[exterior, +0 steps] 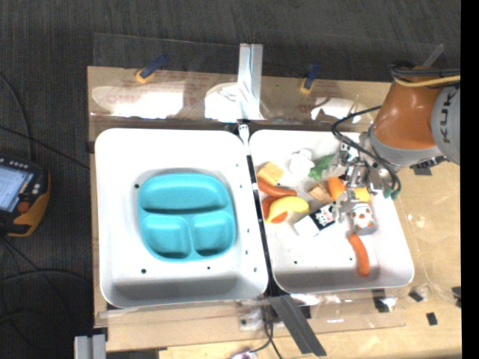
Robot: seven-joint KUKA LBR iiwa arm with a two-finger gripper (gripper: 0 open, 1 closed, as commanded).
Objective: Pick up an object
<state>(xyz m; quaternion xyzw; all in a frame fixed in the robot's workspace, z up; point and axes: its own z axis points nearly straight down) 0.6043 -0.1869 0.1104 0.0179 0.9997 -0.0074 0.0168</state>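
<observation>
The right bin (389,271) holds several toy food pieces. Among them are a yellow-orange wedge (270,173), a yellow and orange fruit piece (287,208), a white lump (301,160), a green piece (324,166) and a tan block (319,194). A black cube (323,217), a white die with red dots (364,218) and an orange sausage (361,253) lie there too. My gripper (351,191) is down in this bin at its right middle, among a small orange piece (335,187), a yellow piece (362,194) and the die. Nothing is visibly lifted.
The left bin (120,268) holds a teal divided tray (187,215). A ridge (254,200) separates the two bins. The arm's orange band (408,118) and cables hang over the right bin's far right corner. A handheld controller (19,193) lies off the bench at the left.
</observation>
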